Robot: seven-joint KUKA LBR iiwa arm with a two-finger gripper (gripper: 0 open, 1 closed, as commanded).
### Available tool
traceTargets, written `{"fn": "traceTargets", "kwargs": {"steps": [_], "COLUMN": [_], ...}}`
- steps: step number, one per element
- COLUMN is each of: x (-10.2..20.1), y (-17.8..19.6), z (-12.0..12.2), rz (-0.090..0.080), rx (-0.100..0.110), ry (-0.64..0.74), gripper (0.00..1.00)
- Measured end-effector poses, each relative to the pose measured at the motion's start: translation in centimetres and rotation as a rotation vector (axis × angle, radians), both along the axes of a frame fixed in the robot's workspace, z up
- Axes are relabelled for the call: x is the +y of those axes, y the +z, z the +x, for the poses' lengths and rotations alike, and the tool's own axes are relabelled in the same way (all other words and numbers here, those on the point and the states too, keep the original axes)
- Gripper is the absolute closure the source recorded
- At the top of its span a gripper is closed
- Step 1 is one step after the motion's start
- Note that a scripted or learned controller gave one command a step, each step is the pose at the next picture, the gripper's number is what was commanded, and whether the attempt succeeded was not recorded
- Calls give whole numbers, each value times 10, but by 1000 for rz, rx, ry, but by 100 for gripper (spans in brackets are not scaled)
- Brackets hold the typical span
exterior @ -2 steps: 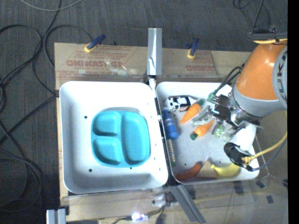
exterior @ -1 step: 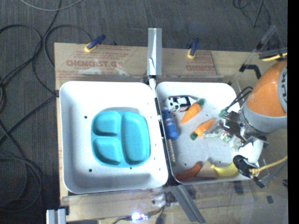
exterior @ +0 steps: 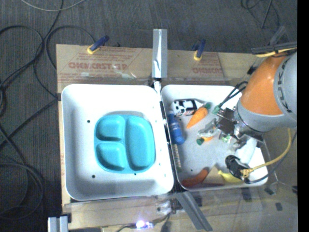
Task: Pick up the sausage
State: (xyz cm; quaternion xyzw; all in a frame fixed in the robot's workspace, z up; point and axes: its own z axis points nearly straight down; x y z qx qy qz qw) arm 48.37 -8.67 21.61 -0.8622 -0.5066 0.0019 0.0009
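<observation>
Sausage (exterior: 197, 177) lies at the near wall of the right bin (exterior: 193, 93), a reddish-brown piece with its long axis running left to right, slightly raised at the right end. A yellow item (exterior: 231, 177) is just beside it. The gripper (exterior: 218, 127) is farther back and to the right, over the bin's middle near small green and orange pieces (exterior: 204, 140); whether it is released or clenched I cannot tell. Judging from this, the coming move goes toward the near-left. An orange carrot (exterior: 197, 116) lies beyond.

Two white bins side by side — left bin (exterior: 72, 129) holds a blue divided plate (exterior: 125, 142). Right bin (exterior: 193, 92) — carrot (exterior: 197, 116), blue bottle (exterior: 175, 129) by the left wall, black-and-white toy (exterior: 183, 106), yellow item (exterior: 231, 177) near the front.
</observation>
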Motion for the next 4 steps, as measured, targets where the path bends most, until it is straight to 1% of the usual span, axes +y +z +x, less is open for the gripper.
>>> {"fn": "traceTargets", "kwargs": {"steps": [1,2,3,4], "x": [-82,-12,-11,-25], "y": [-127,-127,-128,-72], "z": [3,8,61,47], "rz": [-1,-6,-3,-3], "rx": [-14,-15,-10,1], "ry": [-148,-17,6,-68], "gripper": [0,0,0,0]}}
